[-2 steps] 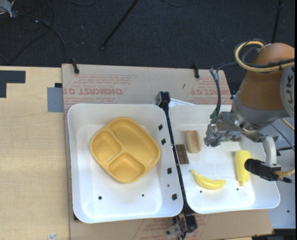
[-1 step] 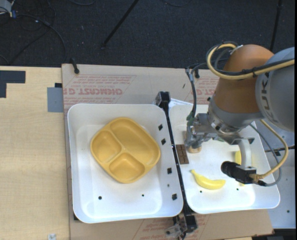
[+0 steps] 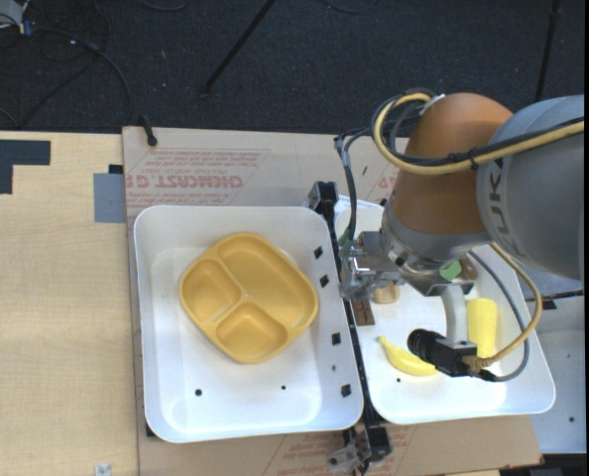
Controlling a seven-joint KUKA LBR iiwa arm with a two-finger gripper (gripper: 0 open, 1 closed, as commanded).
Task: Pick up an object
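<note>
Arm low over the right bin (image 3: 532, 390); we judge it's mid-reach. Gripper (image 3: 374, 284) near the bin's left wall, state we can't tell. Banana (image 3: 406, 359) lies just beside, unheld, probably. Next: centre and descend.

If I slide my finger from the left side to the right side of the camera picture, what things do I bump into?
Left bin → yellow divided plate → right bin → yellow banana → yellow corn cob.

bench (image 3: 47, 315) | on it: cardboard sheet (image 3: 195, 167) | on sheet: left bin (image 3: 235, 410), right bin (image 3: 513, 400)
</note>
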